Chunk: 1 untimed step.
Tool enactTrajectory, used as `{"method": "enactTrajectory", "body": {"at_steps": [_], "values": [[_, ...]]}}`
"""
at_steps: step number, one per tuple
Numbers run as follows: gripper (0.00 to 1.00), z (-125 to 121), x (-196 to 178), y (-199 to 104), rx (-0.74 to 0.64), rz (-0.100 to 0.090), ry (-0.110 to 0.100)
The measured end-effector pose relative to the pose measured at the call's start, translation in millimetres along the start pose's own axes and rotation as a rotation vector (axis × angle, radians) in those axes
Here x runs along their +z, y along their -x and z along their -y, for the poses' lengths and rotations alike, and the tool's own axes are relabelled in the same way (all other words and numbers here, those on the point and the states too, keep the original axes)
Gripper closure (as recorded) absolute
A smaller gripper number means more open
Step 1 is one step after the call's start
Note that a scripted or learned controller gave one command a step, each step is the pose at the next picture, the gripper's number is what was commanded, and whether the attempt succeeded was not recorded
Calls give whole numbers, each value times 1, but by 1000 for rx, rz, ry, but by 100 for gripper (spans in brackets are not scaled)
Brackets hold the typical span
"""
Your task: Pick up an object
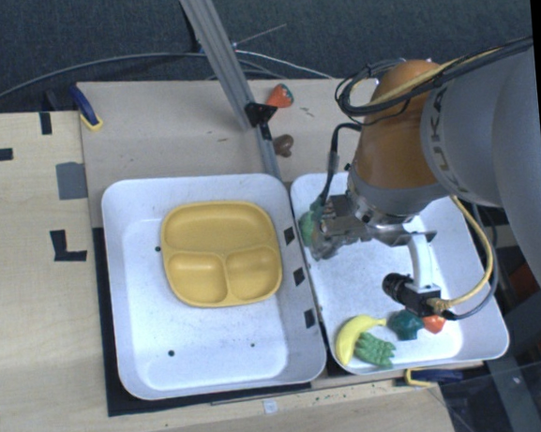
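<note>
Pick hasn't landed as far as I can see: gripper (321, 236) hangs low at the right bin's (479, 338) left wall, can't tell jaws' state. Toys (374, 340) sit bottom-center, untouched.

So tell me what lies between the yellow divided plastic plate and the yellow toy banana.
In the camera view, between the yellow divided plate and the yellow toy banana lie bare white bin floor and the two bins' adjoining rims.
</note>
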<state>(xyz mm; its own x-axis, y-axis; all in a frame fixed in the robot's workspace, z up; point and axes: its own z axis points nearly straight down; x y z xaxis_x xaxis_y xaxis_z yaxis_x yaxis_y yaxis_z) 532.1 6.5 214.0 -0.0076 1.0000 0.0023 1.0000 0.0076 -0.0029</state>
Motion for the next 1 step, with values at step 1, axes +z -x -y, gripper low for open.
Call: {"method": "enactTrajectory", "body": {"at_steps": [1], "values": [[100, -10, 5, -53, 0, 1, 0]]}}
